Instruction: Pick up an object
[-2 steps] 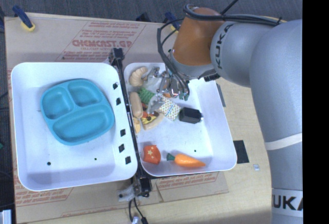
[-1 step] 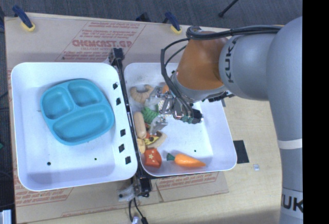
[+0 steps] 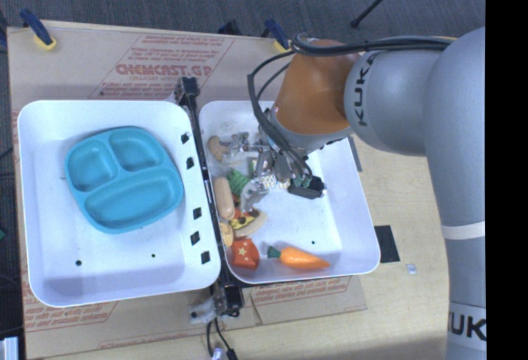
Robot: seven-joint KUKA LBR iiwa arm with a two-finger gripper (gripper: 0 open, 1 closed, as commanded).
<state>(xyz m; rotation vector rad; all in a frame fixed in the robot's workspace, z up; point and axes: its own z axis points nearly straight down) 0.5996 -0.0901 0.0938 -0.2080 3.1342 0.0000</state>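
Observation:
The right bin [image 3: 351, 222] holds several toy foods along its left side: a hot dog [image 3: 223, 197], a green piece [image 3: 238, 182], a pizza slice [image 3: 246, 223], a red strawberry [image 3: 245, 254] and an orange carrot [image 3: 299, 258]. A beige piece [image 3: 219, 146] lies near the bin's back left. My gripper [image 3: 266, 172] hangs low over the left middle of this bin, just right of the green piece and the hot dog. The wrist and its orange band [image 3: 312, 98] cover the bin's back part. Whether anything sits between the fingers is hidden.
The left bin [image 3: 45, 259] carries a blue divided plate [image 3: 124, 177]. A black clip strip [image 3: 195, 185] runs along the wall between the bins. Cardboard [image 3: 157, 61] lies under both bins. The arm's grey body [image 3: 429, 102] fills the right side.

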